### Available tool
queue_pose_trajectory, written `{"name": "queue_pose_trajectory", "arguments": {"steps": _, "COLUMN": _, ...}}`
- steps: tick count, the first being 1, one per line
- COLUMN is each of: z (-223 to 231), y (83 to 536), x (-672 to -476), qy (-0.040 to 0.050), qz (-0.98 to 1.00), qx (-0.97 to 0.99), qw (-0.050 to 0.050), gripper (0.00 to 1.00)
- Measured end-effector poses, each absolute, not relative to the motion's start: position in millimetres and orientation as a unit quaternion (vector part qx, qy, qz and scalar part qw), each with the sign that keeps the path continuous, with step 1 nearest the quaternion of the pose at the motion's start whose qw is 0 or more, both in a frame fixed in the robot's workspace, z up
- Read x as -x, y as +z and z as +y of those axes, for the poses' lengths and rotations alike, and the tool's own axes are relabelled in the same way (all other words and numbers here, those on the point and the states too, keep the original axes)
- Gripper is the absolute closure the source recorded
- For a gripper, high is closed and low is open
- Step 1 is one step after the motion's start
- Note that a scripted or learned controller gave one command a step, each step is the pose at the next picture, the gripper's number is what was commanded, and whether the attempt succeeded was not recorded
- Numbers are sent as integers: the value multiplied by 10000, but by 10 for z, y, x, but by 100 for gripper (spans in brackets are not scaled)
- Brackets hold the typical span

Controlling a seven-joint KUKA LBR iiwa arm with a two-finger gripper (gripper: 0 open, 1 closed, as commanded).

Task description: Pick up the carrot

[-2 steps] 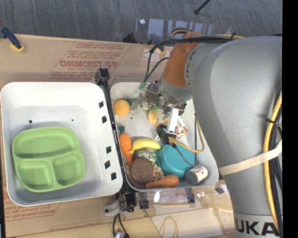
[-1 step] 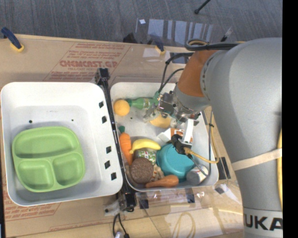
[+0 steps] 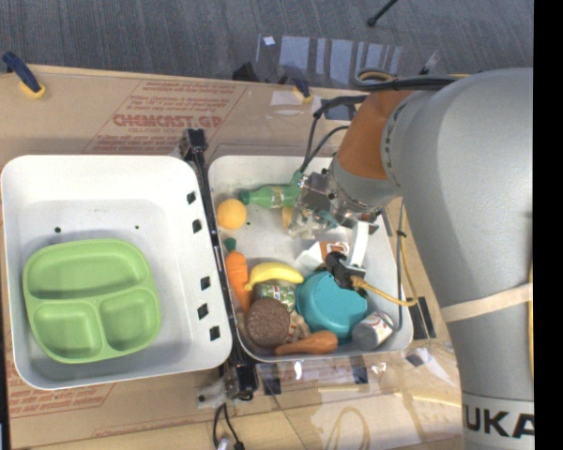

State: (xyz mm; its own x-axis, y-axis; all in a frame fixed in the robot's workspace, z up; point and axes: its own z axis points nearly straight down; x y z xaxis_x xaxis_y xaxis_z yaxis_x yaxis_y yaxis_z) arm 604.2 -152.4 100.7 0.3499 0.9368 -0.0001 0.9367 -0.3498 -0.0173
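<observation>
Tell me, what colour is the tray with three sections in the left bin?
Light green. The divided tray shows clearly in the camera view, lying in the left bin.

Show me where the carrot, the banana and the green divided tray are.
carrot [image 3: 236, 276], camera view, middle of its orange body
banana [image 3: 275, 273], camera view, middle of its yellow curve
green divided tray [image 3: 86, 262], camera view, floor of its large compartment

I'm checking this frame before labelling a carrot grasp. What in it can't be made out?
- Gripper, camera view: the wrist blocks it, so the state of the jaws is unreadable.
- Carrot: lies against the right bin's left wall; its lower end goes under the banana.
- Items beneath the teal bowl: covered and too small to name.
- Arm: cut off by the frame's bottom edge.
</observation>
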Motion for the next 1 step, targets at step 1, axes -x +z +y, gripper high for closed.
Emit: {"name": "queue_pose_trajectory", "arguments": {"steps": 1, "z": -430, "y": 1974, "x": -6572, "qy": -25, "qz": -5750, "qx": 8181, "qw": 15, "gripper": 100}}
